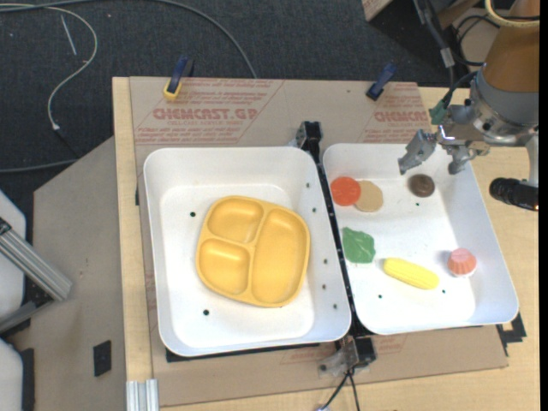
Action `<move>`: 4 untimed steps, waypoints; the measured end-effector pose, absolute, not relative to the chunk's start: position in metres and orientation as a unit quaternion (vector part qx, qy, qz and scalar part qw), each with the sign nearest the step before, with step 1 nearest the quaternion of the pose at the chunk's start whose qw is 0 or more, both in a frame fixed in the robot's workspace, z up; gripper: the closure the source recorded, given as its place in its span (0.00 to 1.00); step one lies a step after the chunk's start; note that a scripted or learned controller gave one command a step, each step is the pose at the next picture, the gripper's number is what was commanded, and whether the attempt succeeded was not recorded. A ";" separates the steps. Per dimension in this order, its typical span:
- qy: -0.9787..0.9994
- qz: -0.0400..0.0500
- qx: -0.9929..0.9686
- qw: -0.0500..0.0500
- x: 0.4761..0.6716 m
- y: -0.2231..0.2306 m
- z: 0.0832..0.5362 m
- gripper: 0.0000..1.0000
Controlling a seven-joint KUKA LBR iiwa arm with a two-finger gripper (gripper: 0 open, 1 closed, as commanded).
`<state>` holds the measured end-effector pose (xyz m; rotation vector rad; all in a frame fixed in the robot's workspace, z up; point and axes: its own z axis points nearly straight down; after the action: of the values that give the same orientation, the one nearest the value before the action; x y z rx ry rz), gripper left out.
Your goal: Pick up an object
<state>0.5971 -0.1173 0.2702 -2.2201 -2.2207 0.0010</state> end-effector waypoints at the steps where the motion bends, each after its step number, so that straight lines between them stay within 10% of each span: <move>1: -0.707 0.002 -0.707 0.003 0.596 -0.117 0.228 0.00; 3: -0.707 0.002 -0.707 0.004 0.594 -0.108 0.104 0.00; 4: -0.707 -0.001 -0.707 0.000 0.596 -0.109 0.120 1.00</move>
<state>0.5962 -0.1092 0.1196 -2.2209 -2.2208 -0.0018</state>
